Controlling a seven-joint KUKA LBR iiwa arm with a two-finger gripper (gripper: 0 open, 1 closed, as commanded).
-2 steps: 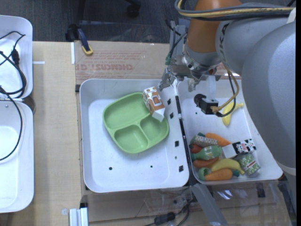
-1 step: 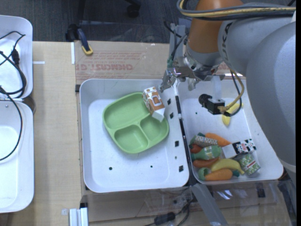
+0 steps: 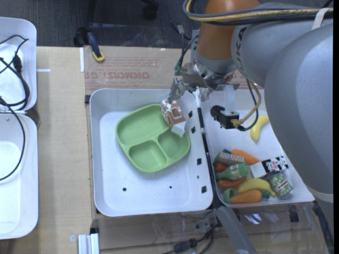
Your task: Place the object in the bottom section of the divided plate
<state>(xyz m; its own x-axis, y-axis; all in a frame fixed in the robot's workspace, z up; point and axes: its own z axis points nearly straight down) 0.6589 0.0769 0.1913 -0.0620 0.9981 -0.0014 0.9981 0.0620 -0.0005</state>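
A green divided plate (image 3: 139,129) lies tilted in the left bin (image 3: 106,194), with one large section at its upper left and two smaller ones toward the lower right. My gripper (image 3: 176,95) hangs over the plate's upper right rim, close to the wall between the bins. A small orange-and-white carton (image 3: 172,113) is between its fingers, so the gripper is shut on it. The carton hangs tilted just above the rim, beside the small right-hand section.
The right bin (image 3: 298,196) holds a pile of toy food (image 3: 248,183), among it carrots, a banana and a small can; a second banana (image 3: 258,127) lies higher up. The grey arm covers the upper right. A cardboard sheet (image 3: 132,73) lies behind the bins.
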